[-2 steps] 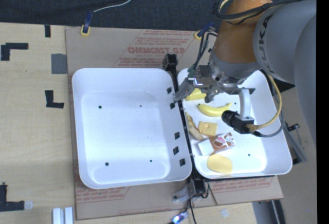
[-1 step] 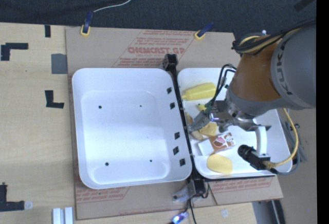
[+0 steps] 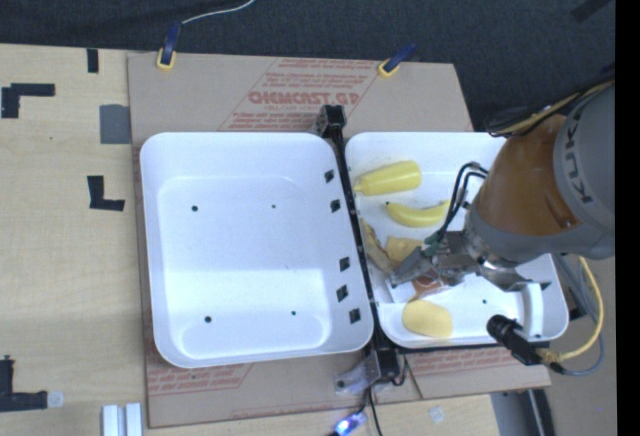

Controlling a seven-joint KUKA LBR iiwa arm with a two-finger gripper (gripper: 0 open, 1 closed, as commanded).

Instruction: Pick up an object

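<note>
Gripper (image 3: 418, 269) low in the right bin (image 3: 520, 332), among small pieces; grip state impossible to tell. Just below: a pale yellow lump (image 3: 427, 318). Just above: a curved banana (image 3: 418, 214), lying crosswise. Farther up: a yellow block (image 3: 387, 178).

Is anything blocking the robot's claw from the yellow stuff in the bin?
Nothing visible blocks it. The gripper is low in the right bin, among the yellow pieces, with a yellow lump just below it and a banana-shaped piece above.
</note>
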